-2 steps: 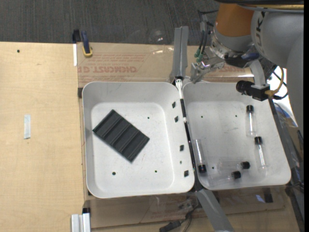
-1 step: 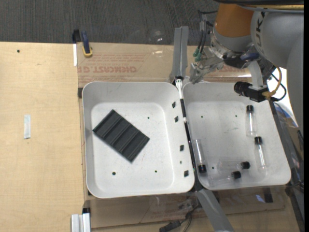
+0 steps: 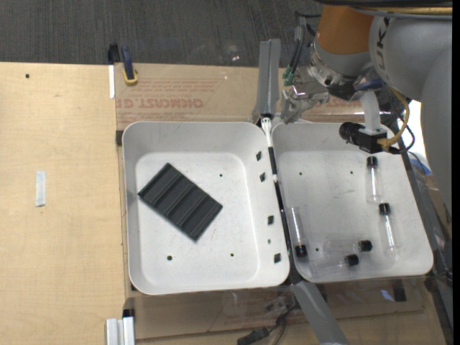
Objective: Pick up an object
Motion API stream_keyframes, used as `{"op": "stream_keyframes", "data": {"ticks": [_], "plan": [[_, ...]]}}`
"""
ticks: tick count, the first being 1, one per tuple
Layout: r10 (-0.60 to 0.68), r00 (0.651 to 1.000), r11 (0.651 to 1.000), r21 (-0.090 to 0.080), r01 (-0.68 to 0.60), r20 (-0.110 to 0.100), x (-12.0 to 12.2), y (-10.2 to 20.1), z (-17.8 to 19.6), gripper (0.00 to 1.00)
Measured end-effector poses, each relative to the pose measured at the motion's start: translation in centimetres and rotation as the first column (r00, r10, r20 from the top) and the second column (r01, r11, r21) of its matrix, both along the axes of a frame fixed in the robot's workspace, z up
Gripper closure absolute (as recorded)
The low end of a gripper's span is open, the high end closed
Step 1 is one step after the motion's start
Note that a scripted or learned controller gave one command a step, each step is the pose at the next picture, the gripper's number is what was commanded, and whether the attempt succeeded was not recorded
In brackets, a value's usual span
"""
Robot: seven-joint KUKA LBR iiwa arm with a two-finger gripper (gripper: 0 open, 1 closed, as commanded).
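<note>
A dark grey ribbed rectangular slab (image 3: 180,201) lies flat at a slant in the left bin (image 3: 136,264). Several clear tubes with black caps lie in the right bin (image 3: 316,157): one (image 3: 372,180) near the right wall, one (image 3: 389,228) below it, and one (image 3: 295,232) along the left wall. Two small black caps (image 3: 365,246) (image 3: 352,260) sit near the front. My gripper (image 3: 293,110) hangs over the back left corner of the right bin, above the rim, apart from every object. Nothing shows in its grasp.
The arm's orange band and grey wrist (image 3: 345,34) fill the upper right. A black fitting with cables (image 3: 361,135) hangs over the right bin's back edge. A metal divider post (image 3: 267,77) rises between the bins. A cardboard sheet (image 3: 180,95) lies behind the left bin.
</note>
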State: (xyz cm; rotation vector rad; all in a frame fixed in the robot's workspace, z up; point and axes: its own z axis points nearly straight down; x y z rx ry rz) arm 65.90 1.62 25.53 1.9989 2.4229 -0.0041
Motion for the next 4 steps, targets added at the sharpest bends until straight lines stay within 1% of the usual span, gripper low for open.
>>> {"op": "stream_keyframes", "data": {"ticks": [1, 2, 3, 4], "plan": [[0.002, 1.000, 1.000, -0.003, -0.002, 0.000, 0.0, -0.1, 0.8, 1.00], [0.033, 0.999, 0.999, 0.000, -0.033, 0.000, 0.0, -0.9, -0.9, 1.00], [0.033, 0.999, 0.999, -0.001, -0.033, 0.000, 0.0, -1.0, 0.0, 1.00], [-0.040, 0.999, 0.999, 0.001, 0.040, -0.001, 0.0, -2.5, -1.5, 1.00]]}}
